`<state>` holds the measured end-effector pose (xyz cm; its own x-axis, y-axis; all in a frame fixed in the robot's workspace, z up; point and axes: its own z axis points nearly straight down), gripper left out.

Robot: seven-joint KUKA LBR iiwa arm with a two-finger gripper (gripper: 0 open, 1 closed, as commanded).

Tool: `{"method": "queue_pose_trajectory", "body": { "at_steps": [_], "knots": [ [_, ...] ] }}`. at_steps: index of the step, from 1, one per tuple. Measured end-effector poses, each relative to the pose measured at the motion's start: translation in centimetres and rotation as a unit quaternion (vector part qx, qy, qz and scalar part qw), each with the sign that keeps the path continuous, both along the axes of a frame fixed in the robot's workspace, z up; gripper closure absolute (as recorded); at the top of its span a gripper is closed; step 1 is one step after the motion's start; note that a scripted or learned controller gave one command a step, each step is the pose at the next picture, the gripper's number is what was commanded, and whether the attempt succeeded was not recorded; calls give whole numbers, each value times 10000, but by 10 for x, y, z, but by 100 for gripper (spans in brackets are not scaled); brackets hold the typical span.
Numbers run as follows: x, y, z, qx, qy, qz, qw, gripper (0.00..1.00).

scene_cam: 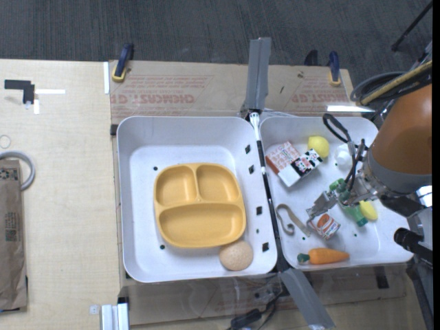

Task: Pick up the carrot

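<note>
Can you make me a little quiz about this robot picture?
1. True or false: the carrot lies in the right bin.
2. What sits in the left bin beside the round beige thing? A) yellow divided tray B) blue cup C) red book
3. Fill in: the gripper hangs above the ____ bin.

Key: 1 true; 2 A; 3 right.

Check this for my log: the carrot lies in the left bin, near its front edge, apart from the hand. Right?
Not quite. The camera view shows the carrot in the right bin, not the left. It does lie near the front edge, apart from the hand.
</note>
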<state>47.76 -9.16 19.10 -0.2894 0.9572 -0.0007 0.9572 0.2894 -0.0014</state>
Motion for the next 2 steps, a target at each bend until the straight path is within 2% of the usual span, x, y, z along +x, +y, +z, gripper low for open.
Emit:
{"method": "queue_pose_trajectory", "body": {
  "at_steps": [1,2],
  "knots": [
    [0,-1,8,-5,5,-15,10000,100],
    [0,-1,8,-5,6,-17,10000,0]
  ]
}}
